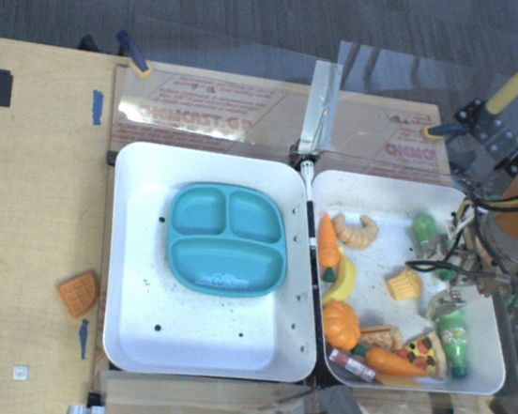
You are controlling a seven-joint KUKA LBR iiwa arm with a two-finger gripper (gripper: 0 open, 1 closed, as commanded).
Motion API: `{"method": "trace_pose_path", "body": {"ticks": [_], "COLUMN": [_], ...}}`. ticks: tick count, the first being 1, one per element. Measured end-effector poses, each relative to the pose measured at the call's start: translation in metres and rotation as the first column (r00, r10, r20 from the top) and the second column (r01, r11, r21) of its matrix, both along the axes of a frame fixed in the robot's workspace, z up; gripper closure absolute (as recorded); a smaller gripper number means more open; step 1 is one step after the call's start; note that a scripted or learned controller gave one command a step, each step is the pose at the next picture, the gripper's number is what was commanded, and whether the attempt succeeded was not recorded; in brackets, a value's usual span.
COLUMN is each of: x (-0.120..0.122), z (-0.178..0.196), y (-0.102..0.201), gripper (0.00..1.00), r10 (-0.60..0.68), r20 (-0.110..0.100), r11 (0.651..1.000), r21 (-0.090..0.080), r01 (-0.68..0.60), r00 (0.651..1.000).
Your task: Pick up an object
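My gripper (449, 295) hangs low over the right side of the right bin (387, 201), under the arm's orange band and a tangle of cables. Just left of it lies a yellow corn-like piece (404, 286), and just below it a green bottle (453, 337). A green vegetable (424, 227) sits above and to its left. I see nothing held. The same bin holds a carrot (328, 241), a croissant (358, 229), a banana (344, 279), an orange pumpkin (341, 324), a pizza slice (425, 351) and a second carrot (396, 363).
The left bin (131, 317) carries a blue divided plate (227, 240). A small orange waffle piece (78, 292) lies on the wooden bench to the left of the bins. A metal divider post (320, 105) stands behind the gap between the bins.
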State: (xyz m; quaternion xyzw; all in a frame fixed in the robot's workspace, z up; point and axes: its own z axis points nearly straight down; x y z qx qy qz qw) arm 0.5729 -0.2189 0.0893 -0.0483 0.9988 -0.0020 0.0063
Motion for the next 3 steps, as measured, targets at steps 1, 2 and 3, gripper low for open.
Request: {"method": "trace_pose_path", "body": {"ticks": [1, 2, 3], "x": [0.062, 0.067, 0.066], "z": [-0.002, 0.014, 0.013], "y": [-0.003, -0.003, -0.003], "gripper": [0.0, 1.0, 0.0], "r10": [0.058, 0.059, 0.059], "r20": [-0.003, 0.013, 0.011], "r11": [0.998, 0.998, 0.998], "r21": [0.002, -0.003, -0.003], "r01": [-0.058, -0.059, -0.059], "r00": [0.998, 0.998, 0.998]}}
